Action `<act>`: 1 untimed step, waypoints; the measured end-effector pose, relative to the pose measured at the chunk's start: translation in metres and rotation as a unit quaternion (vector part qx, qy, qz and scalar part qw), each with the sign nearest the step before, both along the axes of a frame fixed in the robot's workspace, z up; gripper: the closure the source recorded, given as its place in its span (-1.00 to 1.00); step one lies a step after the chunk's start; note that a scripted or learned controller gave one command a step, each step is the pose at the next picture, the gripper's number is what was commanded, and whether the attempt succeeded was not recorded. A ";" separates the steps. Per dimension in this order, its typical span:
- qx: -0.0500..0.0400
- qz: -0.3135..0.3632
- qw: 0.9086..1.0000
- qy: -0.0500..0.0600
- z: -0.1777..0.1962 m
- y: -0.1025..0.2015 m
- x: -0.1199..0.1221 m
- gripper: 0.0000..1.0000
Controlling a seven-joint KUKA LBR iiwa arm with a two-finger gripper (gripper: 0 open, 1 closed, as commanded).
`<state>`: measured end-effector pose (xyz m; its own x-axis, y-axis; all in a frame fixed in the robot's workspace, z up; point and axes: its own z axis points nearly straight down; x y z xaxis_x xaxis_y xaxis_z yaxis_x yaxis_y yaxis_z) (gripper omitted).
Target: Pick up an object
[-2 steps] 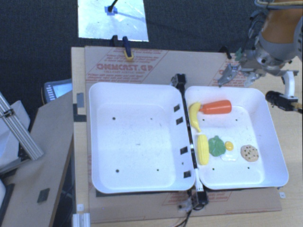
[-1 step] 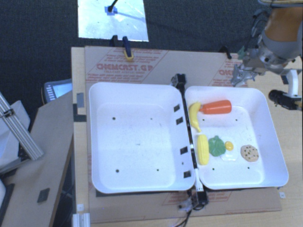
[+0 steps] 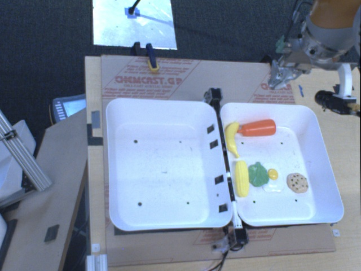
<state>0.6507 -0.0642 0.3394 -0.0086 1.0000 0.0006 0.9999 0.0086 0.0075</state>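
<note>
The right bin (image 3: 316, 208) holds an orange carrot (image 3: 258, 127) at its back, a yellow banana (image 3: 231, 138) along its left wall, a yellow corn cob (image 3: 241, 178), a green leafy piece (image 3: 259, 174), a fried egg (image 3: 272, 175) and a cookie (image 3: 296, 182). My gripper (image 3: 280, 79) hangs above the cardboard behind the right bin's back rim, well above and behind the carrot. Nothing shows between its fingertips.
The left bin (image 3: 113, 208) lies beside the right one, with black clips (image 3: 214, 144) along the shared divider. A yellow and blue clamp (image 3: 152, 61) sits at the cardboard's back edge. A shiny metal plate (image 3: 134, 16) lies on the floor behind.
</note>
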 end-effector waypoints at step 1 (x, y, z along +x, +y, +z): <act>0.001 0.001 1.000 -0.001 0.088 0.053 -0.042 1.00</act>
<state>0.6087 -0.0109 0.4273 -0.0106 0.9999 0.0022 0.9999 0.0106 0.0104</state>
